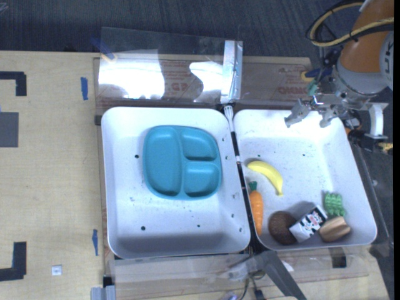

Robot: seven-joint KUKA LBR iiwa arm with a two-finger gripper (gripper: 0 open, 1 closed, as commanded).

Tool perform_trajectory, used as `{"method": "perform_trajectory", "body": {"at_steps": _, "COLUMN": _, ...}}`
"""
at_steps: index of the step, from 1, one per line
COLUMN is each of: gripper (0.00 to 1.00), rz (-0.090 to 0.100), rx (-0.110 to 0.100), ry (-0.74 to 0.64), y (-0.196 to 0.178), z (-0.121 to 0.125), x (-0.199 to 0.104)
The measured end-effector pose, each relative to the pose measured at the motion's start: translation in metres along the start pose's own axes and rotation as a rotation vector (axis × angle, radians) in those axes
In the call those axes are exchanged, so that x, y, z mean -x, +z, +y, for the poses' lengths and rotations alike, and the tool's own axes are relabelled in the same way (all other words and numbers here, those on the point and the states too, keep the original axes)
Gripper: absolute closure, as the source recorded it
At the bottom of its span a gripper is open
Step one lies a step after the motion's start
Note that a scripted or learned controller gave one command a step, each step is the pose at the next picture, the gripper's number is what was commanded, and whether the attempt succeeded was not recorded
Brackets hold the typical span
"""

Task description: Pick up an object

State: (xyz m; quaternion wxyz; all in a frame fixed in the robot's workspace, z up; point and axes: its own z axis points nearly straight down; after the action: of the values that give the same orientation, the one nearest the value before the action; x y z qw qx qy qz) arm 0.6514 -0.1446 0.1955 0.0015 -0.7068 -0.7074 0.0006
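Pale wooden bench (50, 186) (dark carpet (156, 5) behind)

In the right bin (350, 152) you see the candidate objects, all lying loose. A yellow banana (267, 174) lies curved near the bin's left wall. Below it, an orange carrot (256, 209) with a green top lies along that wall. At the near edge sit a dark brown round item (282, 226), a black-and-white carton (309, 223), a brown bread-like piece (334, 229) and a small green item (334, 201).

Robotics lab, taped plywood bench (50, 167), two white bins (119, 186), cabled arm (365, 49)
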Motion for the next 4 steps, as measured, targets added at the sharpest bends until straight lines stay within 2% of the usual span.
{"method": "perform_trajectory", "body": {"at_steps": 1, "gripper": 0.00, "rz": 0.000, "rx": -0.003, "ry": 0.059, "y": 0.076, "z": -0.051, "x": -0.047}}
{"method": "perform_trajectory", "body": {"at_steps": 2, "gripper": 0.00, "rz": 0.000, "rx": 0.007, "ry": 0.091, "y": 0.109, "z": -0.100, "x": -0.047}}
{"method": "perform_trajectory", "body": {"at_steps": 3, "gripper": 1.00, "rz": -0.001, "rx": 0.012, "ry": 0.096, "y": 0.098, "z": -0.098, "x": -0.045}}
{"method": "perform_trajectory", "body": {"at_steps": 4, "gripper": 1.00, "rz": -0.001, "rx": 0.003, "ry": 0.448, "y": 0.014, "z": -0.109, "x": -0.031}}
